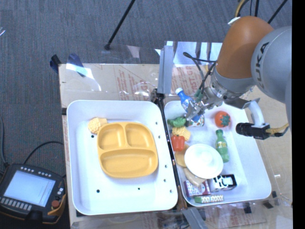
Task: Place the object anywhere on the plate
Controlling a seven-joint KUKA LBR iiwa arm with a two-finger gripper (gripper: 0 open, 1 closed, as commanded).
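A yellow three-compartment plate (127, 149) lies in the left bin (81, 175), with a small yellow corn-like toy (96, 124) just beyond its upper left corner. My gripper (194, 112) hangs over the upper left part of the right bin (252, 175), above a cluster of toy food. A blue and white bottle (183, 98) lies right by the gripper, and a green leafy toy (177, 122) sits just below it. Nothing is visibly held between the fingers.
The right bin also holds a red tomato (222, 119), a green bottle (221, 145), a white round lid or bowl (204, 160), a red-orange pepper (178, 142), a black and white carton (224, 181) and flat packets (196, 190). A teach pendant (31, 191) lies at lower left.
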